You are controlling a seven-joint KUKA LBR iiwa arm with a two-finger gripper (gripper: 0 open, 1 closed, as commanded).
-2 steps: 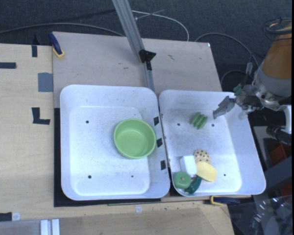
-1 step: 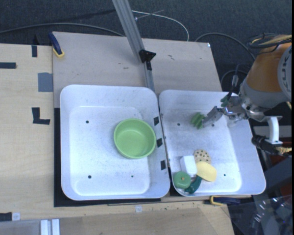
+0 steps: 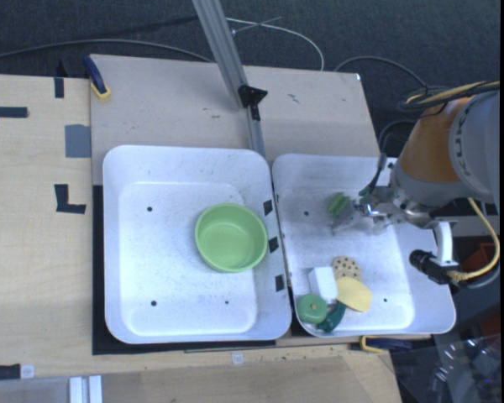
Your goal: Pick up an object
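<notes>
Right bin (image 3: 420, 309), arm reaching in from right, jaws (image 3: 350, 212) low by green object (image 3: 337, 202), grip unclear

A light green bowl (image 3: 230, 238) is sitting in the white left bin (image 3: 134, 225). At five o'clock, a yellow piece (image 3: 355, 295) is lying under a tan dotted piece (image 3: 345, 266).

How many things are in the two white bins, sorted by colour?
Green: 3, the bowl in the left bin, a small piece by the gripper, a round piece in the right bin's near corner
Yellow: 1, a flat piece
White: 1, a block
Tan, dotted: 1, a cookie shape
Total: 6
</notes>
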